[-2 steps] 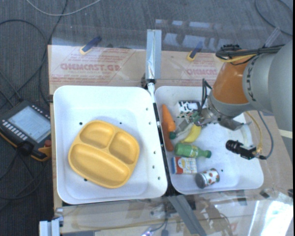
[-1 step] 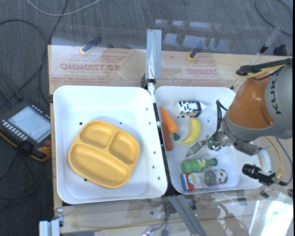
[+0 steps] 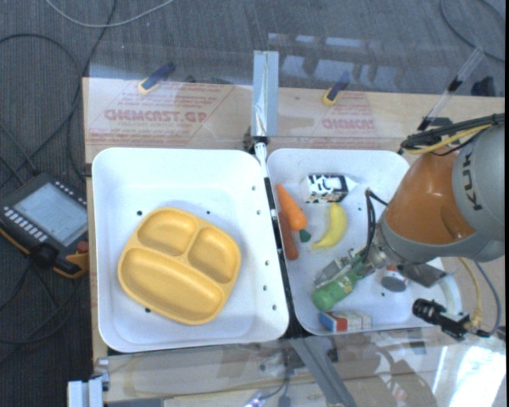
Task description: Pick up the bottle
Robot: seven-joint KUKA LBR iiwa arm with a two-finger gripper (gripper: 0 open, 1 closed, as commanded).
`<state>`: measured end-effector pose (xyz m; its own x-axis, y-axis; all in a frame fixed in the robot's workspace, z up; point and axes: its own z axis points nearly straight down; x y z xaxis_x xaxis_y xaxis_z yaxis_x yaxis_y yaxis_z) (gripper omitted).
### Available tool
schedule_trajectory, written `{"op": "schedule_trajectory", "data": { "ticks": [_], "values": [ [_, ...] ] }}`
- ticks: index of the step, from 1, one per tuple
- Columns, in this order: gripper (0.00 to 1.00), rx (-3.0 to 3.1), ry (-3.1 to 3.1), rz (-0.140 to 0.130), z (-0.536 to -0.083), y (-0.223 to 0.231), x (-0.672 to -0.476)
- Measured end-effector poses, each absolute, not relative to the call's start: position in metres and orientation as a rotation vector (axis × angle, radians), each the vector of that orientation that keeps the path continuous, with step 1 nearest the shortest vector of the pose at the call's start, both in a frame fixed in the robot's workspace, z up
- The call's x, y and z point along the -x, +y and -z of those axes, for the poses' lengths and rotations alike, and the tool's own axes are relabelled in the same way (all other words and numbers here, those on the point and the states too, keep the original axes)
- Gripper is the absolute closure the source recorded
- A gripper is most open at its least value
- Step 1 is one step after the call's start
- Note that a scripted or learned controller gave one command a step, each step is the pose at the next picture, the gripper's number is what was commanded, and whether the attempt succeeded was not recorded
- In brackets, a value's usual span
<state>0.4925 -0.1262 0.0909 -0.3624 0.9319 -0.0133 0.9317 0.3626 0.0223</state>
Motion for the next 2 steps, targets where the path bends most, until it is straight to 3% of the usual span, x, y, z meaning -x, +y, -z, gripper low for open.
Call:
{"op": "schedule_trajectory", "data": {
  "ticks": [1, 2],
  "values": [
    [1.00, -1.763, 2.578, -0.023, -0.0994, -0.1247, -0.4933],
    [0.00, -1.764, 2.578, -0.022, -0.0994, -0.1247, -0.4931]
  ]
}}
